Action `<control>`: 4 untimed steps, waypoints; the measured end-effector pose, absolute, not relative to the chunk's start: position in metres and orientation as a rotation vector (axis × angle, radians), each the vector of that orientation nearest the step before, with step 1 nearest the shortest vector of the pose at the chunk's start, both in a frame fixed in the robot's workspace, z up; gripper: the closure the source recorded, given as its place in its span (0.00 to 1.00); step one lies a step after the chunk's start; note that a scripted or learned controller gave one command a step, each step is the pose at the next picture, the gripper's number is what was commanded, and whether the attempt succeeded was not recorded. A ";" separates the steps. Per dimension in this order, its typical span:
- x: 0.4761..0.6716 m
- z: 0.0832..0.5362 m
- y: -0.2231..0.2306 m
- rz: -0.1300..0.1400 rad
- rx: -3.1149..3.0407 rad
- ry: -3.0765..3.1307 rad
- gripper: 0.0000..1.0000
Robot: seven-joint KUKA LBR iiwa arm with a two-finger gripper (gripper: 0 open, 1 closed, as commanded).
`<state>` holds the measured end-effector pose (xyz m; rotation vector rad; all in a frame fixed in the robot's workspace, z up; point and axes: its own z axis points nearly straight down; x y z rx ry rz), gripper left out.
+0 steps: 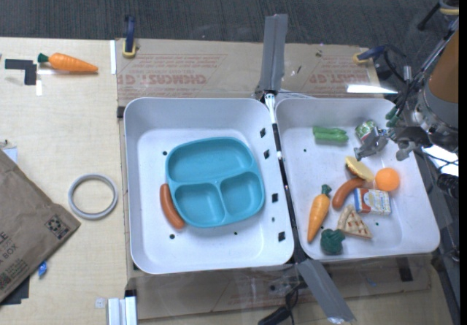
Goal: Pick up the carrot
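Your carrot (318,217) lies in the lower middle of the right bin (416,243), beside a sausage (346,193) (crowded spot). Gripper (387,137) hovers upper right; jaws, can't tell.

You have two smooth white plastic bins (139,170), and a glossy blue plastic tray (215,181) sits in the nine-o'clock one. The carrot (317,215) looks matt plastic; the counter (58,141) is pale wood, with brown cardboard (29,232) at seven o'clock.

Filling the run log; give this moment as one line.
gripper: over right bin, upper right, holding nothing seen | carrot: lying in right bin, untouched | second carrot: on bench, far left
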<state>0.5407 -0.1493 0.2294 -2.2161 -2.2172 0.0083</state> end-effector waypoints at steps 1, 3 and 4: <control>0.522 0.088 -0.103 0.006 -2.333 -2.098 0.00; 0.494 0.094 -0.096 0.015 -2.573 -1.789 1.00; 0.520 0.188 -0.028 0.008 -2.190 -2.247 1.00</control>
